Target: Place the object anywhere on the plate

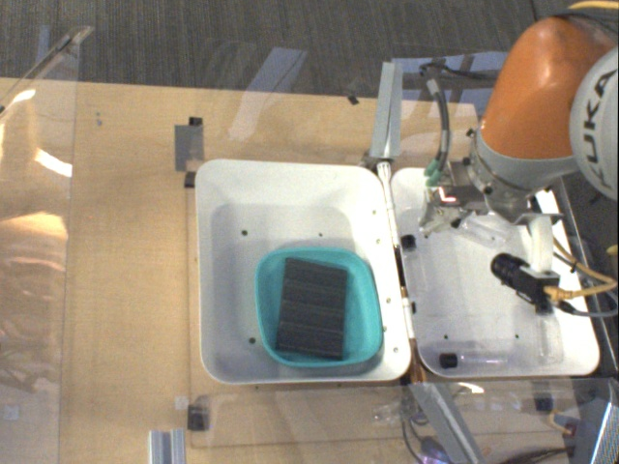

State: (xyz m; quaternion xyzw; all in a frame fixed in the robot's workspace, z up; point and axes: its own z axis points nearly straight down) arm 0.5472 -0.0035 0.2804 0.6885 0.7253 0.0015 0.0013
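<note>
The dark ridged block (312, 307) is already lying on the teal plate (364, 303) in the left bin (222, 211), so the arm (542, 85), hovering over the right bin (464, 307), is best lifting clear without disturbing it.

1. My scene is evenly and brightly lit from above
2. Glare streaks cross the clear panel over the counter (97, 259) at left
3. The white bins (290, 187) look slightly washed out
4. Soft shadow lies inside the left bin's walls
5. My orange band is a little blurred
</note>
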